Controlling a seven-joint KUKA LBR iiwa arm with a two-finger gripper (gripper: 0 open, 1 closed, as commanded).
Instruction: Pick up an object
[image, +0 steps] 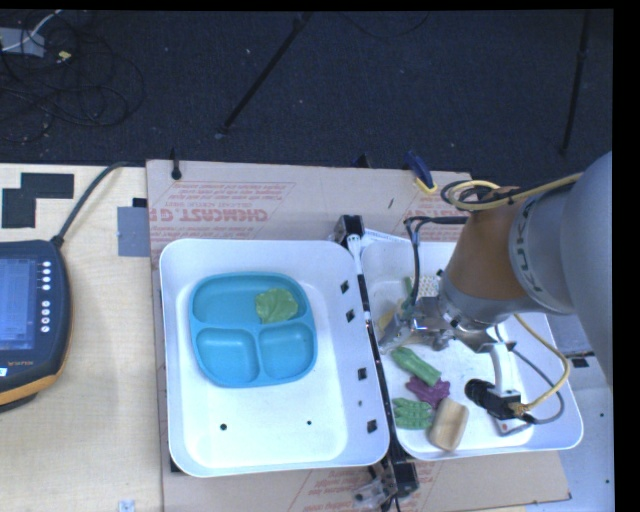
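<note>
My gripper (412, 326) reaches down into the left part of the right bin (560, 438), close to the divider between the bins. Just below it lies a long green toy (416, 364). A purple piece (433, 391) rests beside that, with another green toy (409, 412) and a tan block (449, 425) nearer the front wall. A thin dark green item (408, 291) pokes out above the gripper. The arm hides much of the bin's middle and back.
The left bin (200, 430) holds a blue divided plate (250, 330) with a pale green leafy piece (276, 305) in its upper right compartment. A tablet-like pendant (25, 315) lies on the bench at the far left.
</note>
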